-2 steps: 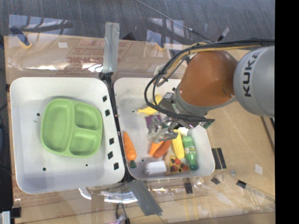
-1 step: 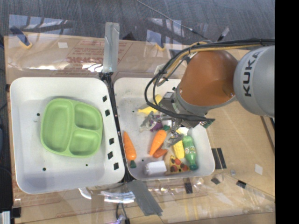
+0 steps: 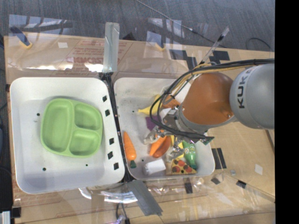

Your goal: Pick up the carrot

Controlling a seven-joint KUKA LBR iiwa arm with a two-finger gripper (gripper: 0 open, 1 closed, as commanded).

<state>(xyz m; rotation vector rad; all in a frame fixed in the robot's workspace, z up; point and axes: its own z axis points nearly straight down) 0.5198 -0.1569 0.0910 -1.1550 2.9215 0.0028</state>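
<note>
Orange and tapered, the plastic carrot (image 3: 129, 146) lies along the left wall of the right white bin (image 3: 122, 90), near its front corner. The gripper (image 3: 161, 136) hangs over the neighbouring toy clutter (whether clenched or released cannot be told). It should shift toward that wall, aligning across the carrot's width.

Bins (image 3: 28, 171) showing white. Divided plate (image 3: 71, 127) showing pale green. Carrot (image 3: 129, 146) showing orange with a dark green tip. Arm (image 3: 252, 97) showing grey, its band (image 3: 208, 99) orange. Small block (image 3: 154, 166) showing white.
</note>
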